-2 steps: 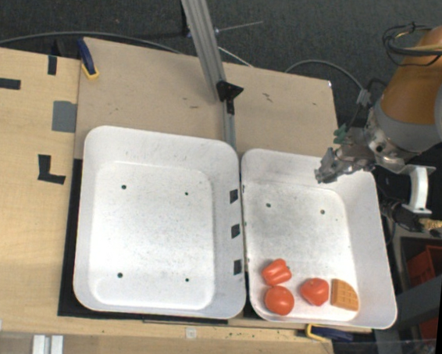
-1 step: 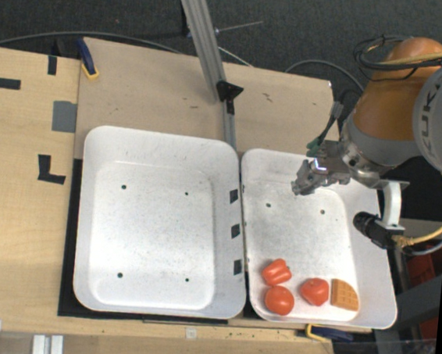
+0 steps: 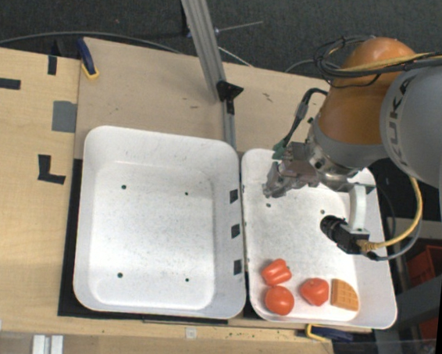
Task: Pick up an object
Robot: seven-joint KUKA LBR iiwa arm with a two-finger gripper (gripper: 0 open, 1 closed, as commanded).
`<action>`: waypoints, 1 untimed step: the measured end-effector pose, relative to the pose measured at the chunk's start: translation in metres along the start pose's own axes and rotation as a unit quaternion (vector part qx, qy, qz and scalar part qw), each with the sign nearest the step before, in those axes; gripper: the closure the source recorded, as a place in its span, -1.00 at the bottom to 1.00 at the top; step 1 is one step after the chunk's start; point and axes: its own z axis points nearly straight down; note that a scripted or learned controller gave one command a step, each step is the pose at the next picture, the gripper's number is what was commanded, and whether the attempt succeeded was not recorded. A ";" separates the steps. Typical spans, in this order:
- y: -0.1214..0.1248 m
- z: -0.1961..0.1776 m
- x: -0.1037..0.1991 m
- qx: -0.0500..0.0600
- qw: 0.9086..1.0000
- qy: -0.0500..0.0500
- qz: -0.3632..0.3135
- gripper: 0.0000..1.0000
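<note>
Four small toys lie at the near end of the right bin [image 3: 310, 221]: a red pepper-like piece [image 3: 276, 272], a red tomato-like ball [image 3: 279, 300], another red piece [image 3: 314, 291] and an orange waffle-like block [image 3: 343, 295]. My gripper [image 3: 277, 184] hangs over the far left part of the right bin, well away from the toys. I see nothing between its fingers.
The left bin [image 3: 153, 220] sits beside the right one, their rims touching. A slanted metal pole [image 3: 210, 53] rises behind the bins. A black cable connector [image 3: 339, 232] hangs off the arm over the right bin. Wooden bench surface [image 3: 15, 190] lies to the left.
</note>
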 end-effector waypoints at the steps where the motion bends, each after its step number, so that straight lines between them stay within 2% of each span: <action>1: -0.017 0.017 0.050 0.001 1.000 0.000 0.000 1.00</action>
